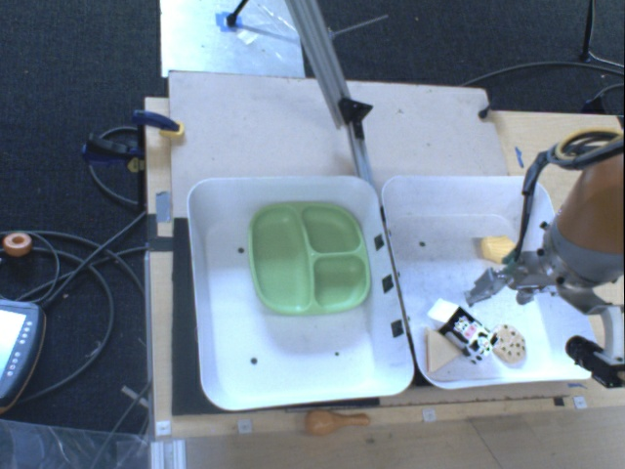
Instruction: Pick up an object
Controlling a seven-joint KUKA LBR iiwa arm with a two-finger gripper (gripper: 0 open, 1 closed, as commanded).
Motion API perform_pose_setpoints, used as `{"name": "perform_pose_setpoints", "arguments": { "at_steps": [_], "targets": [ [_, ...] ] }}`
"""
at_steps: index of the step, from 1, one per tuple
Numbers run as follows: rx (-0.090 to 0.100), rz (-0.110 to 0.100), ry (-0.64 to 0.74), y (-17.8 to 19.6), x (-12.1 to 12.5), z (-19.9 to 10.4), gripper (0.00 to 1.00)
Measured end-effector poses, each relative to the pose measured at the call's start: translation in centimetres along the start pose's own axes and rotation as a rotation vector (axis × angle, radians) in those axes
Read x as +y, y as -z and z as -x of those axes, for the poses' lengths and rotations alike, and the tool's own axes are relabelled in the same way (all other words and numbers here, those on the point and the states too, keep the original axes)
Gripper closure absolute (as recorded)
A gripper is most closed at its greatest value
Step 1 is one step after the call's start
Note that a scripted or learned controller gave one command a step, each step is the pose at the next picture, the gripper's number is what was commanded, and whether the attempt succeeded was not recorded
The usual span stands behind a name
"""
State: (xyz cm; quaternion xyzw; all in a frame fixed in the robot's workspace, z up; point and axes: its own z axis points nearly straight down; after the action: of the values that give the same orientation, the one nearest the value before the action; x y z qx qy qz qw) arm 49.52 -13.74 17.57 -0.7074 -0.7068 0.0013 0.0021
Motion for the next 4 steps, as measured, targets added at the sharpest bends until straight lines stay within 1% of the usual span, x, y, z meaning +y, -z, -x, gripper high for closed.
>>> {"name": "perform_pose_setpoints", "arguments": {
  "at_steps": [1,2,3,4],
  "targets": [
    [0.000,0.001,0.000,-4.2,-0.1,0.2,0.00],
    [-0.002,0.011,0.006,-6.7,0.1,0.2,0.00],
    [-0.002,0.010,0.000,-5.8,0.1,0.2,1.00],
    [-0.003,0.013,0.008,-0.3,0.2,-0.8,1.00]
  ]
}}
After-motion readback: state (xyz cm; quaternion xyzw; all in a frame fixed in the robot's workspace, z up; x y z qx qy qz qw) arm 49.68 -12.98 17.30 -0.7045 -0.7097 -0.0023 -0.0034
